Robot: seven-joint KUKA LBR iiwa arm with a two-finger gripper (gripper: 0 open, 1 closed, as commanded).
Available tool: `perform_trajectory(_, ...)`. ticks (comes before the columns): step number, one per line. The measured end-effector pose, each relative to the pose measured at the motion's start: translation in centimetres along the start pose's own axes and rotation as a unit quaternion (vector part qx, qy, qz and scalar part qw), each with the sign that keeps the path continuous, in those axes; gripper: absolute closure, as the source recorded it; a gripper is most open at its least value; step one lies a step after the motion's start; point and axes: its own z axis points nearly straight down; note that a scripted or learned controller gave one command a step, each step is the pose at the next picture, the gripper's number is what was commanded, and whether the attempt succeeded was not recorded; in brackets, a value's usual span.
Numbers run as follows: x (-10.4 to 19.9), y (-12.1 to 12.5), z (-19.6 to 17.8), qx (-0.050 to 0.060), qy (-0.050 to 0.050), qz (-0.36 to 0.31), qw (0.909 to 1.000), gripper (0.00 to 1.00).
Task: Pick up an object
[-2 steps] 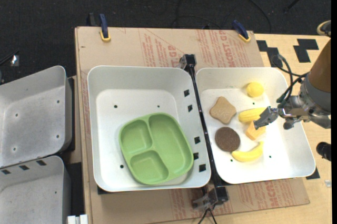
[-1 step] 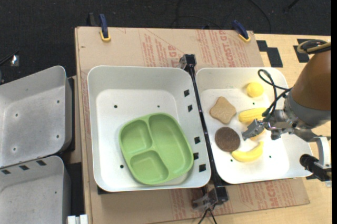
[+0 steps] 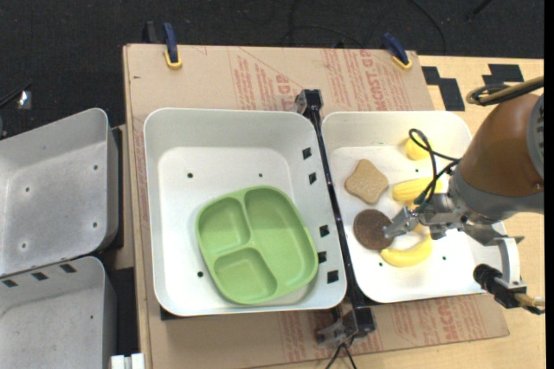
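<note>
Bench [image 3: 225, 73]: cardboard-topped, w/ two shallow white bins side by side. Left bin [image 3: 173, 142] carries a green divided tray [image 3: 255, 244], three compartments, lying slightly skewed toward the near wall. Right bin [image 3: 450, 126] carries the small items and the arm's working end.

Arm [image 3: 511, 159]: grey w/ orange band, reaches in from the right and covers the bin's right portion. Gripper [image 3: 407, 223] sits low over the bin floor, approx. mid-bin, pointing left. Whether its tips are spread or pressed together cannot be told; nothing is visibly pinched.

Items, right bin, large to small. Lower banana [image 3: 407, 254]: yellow, curved, long axis roughly left-right, lying just beside and nearer the camera than the gripper, possibly touching it. Upper banana [image 3: 410, 189]: yellow, partly behind the cable, just beyond the gripper on the far side. Toast slice [image 3: 366, 181]: tan, flat, up-left of the gripper. Brown disc [image 3: 372, 229]: dark, round, flat, immediately left of the gripper. Yellow piece [image 3: 415, 149]: small, near the far wall.

Judgement: the lower banana or brown disc is the likeliest target; the closing axis should run across the banana's length. No pick made yet.
</note>
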Motion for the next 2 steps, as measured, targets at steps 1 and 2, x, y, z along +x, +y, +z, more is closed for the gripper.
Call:
perform_trajectory(1,-0.1,0.1,-1.2,-0.002,-0.001,0.001,1.0000,1.00)
perform_trajectory(2,-0.2,0.6,-5.6,-0.005,-0.002,-0.002,1.0000,1.00)
